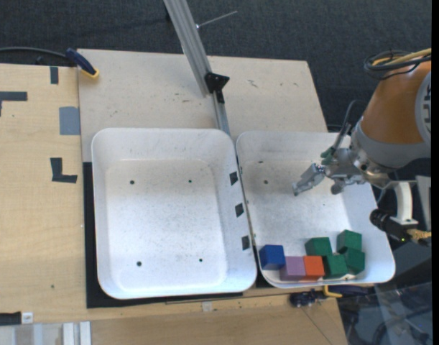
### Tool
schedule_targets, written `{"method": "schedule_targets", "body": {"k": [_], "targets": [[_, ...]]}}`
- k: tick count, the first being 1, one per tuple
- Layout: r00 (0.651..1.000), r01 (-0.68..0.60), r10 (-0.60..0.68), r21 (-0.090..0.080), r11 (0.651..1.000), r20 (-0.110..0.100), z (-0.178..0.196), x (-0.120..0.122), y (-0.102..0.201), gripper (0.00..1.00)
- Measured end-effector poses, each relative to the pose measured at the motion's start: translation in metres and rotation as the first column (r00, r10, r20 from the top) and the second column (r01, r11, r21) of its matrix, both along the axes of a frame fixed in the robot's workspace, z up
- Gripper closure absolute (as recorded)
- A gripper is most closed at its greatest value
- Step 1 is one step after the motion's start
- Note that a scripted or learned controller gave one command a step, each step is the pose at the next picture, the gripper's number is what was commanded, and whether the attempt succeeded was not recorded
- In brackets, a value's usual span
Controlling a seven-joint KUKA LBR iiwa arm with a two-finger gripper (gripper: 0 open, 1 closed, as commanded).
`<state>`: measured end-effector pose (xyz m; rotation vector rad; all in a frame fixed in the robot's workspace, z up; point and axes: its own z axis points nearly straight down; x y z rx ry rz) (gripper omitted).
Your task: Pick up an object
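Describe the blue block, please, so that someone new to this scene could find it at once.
Of the two white bins, take the right-hand bin, the one the arm reaches over. Along its near edge lies a cluster of small blocks. The blue block is the leftmost of them, next to the purple block, and the only blue one among orange and green neighbours.

Arm (395, 113) entering from right, orange band above and right of pincer, grey wrist just behind it. Pincer (303, 184) stretched out to the left, tilted down-left, tips lowest and farthest from wrist. Nothing seen between the tips.
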<state>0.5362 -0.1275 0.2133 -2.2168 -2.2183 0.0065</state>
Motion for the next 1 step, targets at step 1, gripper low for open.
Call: {"method": "schedule_targets", "body": {"k": [1], "targets": [[1.0, 0.001, -0.001, 0.0, 1.0, -0.002, -0.0579, -0.0104, -0.004, 0.0]]}}
